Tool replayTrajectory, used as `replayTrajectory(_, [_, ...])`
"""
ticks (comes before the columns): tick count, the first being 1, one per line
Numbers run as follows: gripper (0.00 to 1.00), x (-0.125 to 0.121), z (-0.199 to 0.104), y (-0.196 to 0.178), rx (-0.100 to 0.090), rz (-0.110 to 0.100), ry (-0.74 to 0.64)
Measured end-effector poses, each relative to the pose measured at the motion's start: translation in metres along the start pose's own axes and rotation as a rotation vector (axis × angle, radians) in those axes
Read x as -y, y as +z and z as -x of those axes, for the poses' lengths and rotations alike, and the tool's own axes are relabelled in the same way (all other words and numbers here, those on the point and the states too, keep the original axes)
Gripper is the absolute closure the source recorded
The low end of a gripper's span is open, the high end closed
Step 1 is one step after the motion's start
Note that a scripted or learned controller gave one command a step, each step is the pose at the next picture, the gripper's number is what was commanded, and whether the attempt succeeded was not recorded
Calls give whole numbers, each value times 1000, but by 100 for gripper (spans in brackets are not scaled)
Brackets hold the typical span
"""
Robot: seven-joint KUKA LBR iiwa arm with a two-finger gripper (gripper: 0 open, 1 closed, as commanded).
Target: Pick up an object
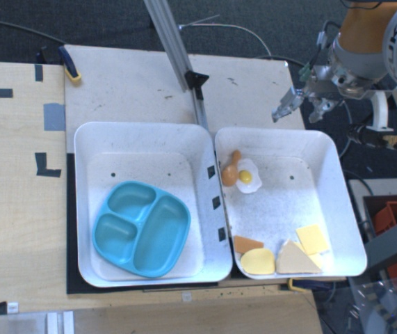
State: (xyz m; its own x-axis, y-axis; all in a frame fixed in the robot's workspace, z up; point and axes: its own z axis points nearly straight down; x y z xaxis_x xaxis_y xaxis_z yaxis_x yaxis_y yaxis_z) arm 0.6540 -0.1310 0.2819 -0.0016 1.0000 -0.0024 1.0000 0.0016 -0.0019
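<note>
My gripper (298, 112) hangs above the back edge of the right bin (337, 186), near its far right corner, open with nothing between its fingers. In that bin, a fried-egg toy (247, 177) lies at the back left, touching a brown-orange piece (230, 173). Along the front wall sit an orange wedge (247, 243), a pale yellow round piece (258, 261), a tan wedge (297, 258) and a yellow square block (312, 239). All of these lie well below and to the left of the gripper.
The left bin (87, 186) holds a blue divided plate (142, 227). A slanted metal rail (170, 33) crosses the bench behind the bins. A yellow-and-blue tool (70, 66) lies at the bench's back left. Cables run near the arm.
</note>
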Motion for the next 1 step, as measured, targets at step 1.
replayTrajectory(1, [0, 51, 62, -48, 2, 5, 7])
